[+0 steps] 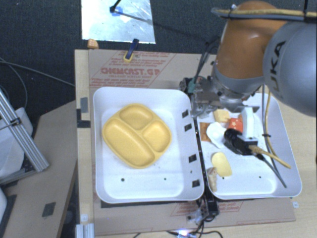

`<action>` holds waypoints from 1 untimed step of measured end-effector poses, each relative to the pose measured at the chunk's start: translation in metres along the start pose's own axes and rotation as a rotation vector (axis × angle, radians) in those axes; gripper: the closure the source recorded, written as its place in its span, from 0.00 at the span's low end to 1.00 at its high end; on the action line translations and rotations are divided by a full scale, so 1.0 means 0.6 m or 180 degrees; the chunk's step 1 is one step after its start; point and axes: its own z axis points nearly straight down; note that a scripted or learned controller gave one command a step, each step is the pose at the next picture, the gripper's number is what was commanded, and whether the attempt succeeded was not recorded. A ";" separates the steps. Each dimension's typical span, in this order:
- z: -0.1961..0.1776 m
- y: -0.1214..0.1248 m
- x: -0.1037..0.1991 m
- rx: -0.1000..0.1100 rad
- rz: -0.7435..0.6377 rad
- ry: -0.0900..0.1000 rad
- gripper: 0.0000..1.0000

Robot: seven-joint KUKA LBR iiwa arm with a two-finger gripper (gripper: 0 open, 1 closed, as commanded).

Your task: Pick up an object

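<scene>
Claw: low over right bin's upper left corner, under the arm; grip state cannot be told. Near its lower right: clutter heap. Below: yellow piece. Far left, in left bin: yellow tray.
</scene>
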 end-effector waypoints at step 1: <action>-0.187 -0.046 -0.023 -0.0055 -0.0014 0.0015 1.00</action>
